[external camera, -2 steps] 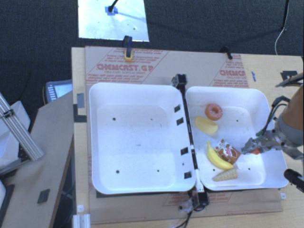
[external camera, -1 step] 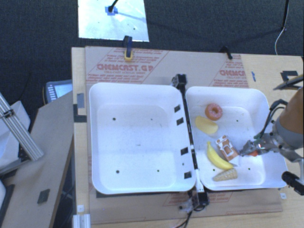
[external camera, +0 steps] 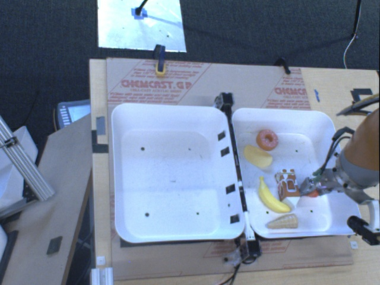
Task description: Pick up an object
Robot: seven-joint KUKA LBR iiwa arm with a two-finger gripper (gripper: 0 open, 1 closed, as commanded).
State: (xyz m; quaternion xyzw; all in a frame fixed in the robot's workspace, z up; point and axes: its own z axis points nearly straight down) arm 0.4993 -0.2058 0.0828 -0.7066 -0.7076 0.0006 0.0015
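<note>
- My gripper sits in the right bin, beside the gingerbread house.
- Banana lies left of it, cone nearer, doughnut behind.

1 fixed camera looks down at a slant from above the worktop, far enough back to take in both white bins across the frame's middle, with the arm at right.

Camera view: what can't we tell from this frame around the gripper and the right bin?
- Gripper: too small and blurred to tell whether it grips or only touches the brown-and-white toy.
- Arm: cut off by the right edge.
- Brown-and-white toy: too small to identify.
- Banana: contact with the toy is unclear at this slant.
</note>
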